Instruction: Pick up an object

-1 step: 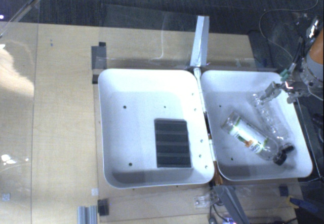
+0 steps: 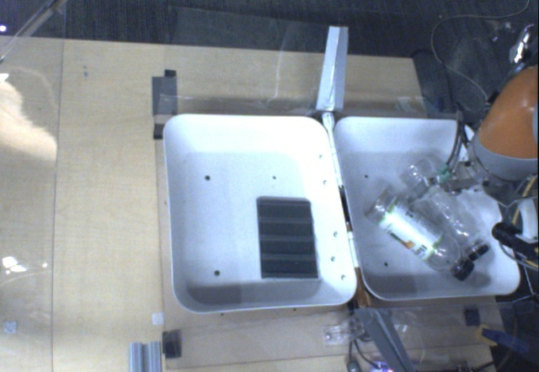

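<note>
You have the arm (image 2: pixel 509 122) reaching in over the right bin (image 2: pixel 370 151), and you cannot tell how its jaws stand. A clear bottle (image 2: pixel 411 231) lies tilted on that bin's floor. A dark ribbed block (image 2: pixel 286 237) rests in the left bin (image 2: pixel 210 151).

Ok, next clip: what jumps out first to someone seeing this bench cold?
Probably the dark ribbed block, lying alone on the floor of the left bin and stark against the white. Next, the arm's orange band at the right edge, above the right bin. Below it, a cluster of clear plastic pieces lies in that bin, including a tube with a green-and-white label.
</note>
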Available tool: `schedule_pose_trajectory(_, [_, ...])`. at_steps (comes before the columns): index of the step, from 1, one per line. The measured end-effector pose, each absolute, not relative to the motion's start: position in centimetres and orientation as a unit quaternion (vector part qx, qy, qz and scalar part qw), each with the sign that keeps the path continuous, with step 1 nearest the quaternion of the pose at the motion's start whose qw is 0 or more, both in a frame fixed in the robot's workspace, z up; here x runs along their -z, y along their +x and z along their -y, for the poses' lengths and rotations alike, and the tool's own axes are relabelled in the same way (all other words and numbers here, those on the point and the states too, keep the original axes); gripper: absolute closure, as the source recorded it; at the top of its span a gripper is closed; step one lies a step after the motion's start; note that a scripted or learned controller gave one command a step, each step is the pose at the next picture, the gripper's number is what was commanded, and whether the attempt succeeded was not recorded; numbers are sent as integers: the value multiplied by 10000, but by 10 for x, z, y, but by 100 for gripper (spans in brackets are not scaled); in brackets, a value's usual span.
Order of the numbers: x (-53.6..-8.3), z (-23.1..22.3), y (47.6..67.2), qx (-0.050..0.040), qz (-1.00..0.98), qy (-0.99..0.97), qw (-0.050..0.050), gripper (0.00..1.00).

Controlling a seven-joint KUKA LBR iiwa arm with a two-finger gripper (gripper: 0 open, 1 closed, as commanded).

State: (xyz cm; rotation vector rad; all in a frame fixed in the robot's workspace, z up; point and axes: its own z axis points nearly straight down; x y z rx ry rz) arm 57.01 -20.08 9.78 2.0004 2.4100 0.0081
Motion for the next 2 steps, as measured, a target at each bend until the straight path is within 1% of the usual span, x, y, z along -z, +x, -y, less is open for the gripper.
schedule_pose_trajectory(1, [-92,186,622,-28,-7846,6199,57,0])
schedule_pose_trajectory(2, [-93,144,601,-38,-8480,5300,96,0])
